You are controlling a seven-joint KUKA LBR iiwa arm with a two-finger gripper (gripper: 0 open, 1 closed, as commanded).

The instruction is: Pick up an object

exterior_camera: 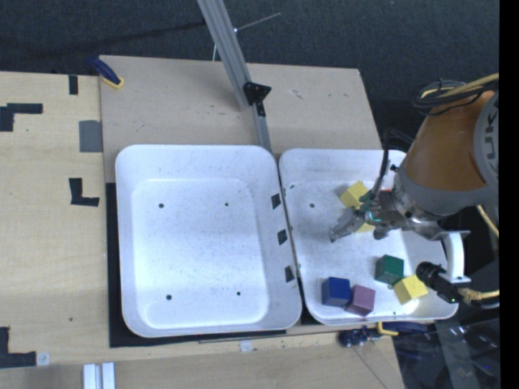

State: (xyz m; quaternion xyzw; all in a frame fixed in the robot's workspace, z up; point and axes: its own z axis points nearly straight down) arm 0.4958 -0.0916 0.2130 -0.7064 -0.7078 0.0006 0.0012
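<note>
While gripper point(350, 227) hung low mid-right in right bin point(312, 173), by yellow block point(353, 194), we saw fingers spread, nothing held; pickup not yet done.

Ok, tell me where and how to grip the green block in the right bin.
Take the green block from straight above, across two opposite flat sides. It sits alone on the right bin floor, with a gap to the yellow block and the purple block, so the gripper probably fits around it.
</note>
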